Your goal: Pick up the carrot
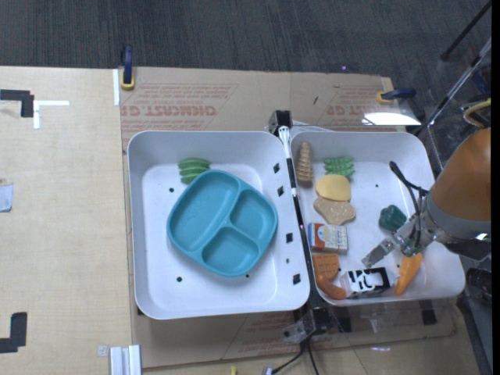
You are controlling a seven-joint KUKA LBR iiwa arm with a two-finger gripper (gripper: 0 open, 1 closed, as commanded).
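The arm is cut off by the picture's right edge, so only its orange band and wrist show. Its wrist hides the upper end of the carrot, and whether the jaws stand apart or closed is too small to tell. The print on the small carton is too blurred to read.

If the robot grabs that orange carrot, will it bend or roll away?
The carrot looks like a moulded toy, so it's probably stiff and light. Its long tapered shape could let it roll or swivel if nudged. It looks smooth, so it might slip from the gripper beside it in the right bin.
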